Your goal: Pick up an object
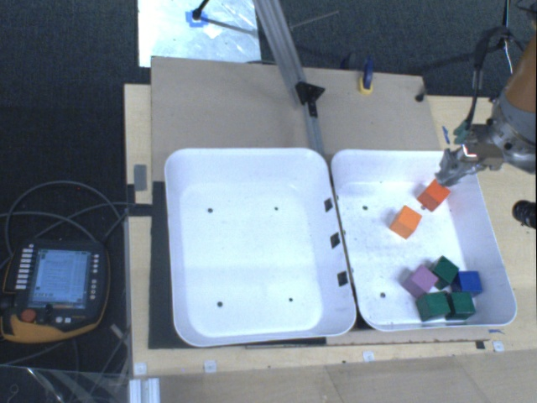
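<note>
One red-orange block (434,196) was the thing in play, up near the far right side of the right bin (495,259), and the gripper (453,171) sat right on top of it, touching or all but touching its upper corner. Whether the jaws were apart, together or clamped on that block, I could not tell; the fingertips blurred into it. It looked like a small, stiff, light cube, probably smooth-sided, so my call was a pinch across two flat opposite faces, square-on, not across a corner where it could squirt out. Just beside it, lower left, lay a second orange block (405,222), apart from the first. Well toward the near corner huddled a purple block (419,280), green blocks (444,270) and a blue block (468,282), touching one another. The left bin (180,225) sat alongside.
</note>
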You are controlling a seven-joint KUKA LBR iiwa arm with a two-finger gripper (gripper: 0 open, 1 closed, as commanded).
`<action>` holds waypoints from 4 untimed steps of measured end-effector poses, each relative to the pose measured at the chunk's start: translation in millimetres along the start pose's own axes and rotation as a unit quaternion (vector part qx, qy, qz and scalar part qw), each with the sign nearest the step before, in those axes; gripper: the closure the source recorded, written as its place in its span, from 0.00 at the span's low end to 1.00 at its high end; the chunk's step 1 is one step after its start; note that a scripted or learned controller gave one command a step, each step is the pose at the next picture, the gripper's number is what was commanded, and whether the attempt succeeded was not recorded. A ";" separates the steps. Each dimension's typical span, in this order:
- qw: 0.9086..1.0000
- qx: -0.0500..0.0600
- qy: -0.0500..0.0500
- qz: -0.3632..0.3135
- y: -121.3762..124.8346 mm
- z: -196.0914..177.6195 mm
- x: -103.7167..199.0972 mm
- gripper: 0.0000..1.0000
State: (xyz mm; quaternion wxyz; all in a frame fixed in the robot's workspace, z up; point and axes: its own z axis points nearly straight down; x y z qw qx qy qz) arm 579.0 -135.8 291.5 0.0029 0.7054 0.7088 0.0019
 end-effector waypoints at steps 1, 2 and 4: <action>1.000 0.002 0.002 -0.003 -0.3 7.7 57.1 1.00; 1.000 0.002 0.001 -0.003 12.1 6.3 105.5 1.00; 1.000 0.003 0.002 -0.003 25.2 33.9 220.1 1.00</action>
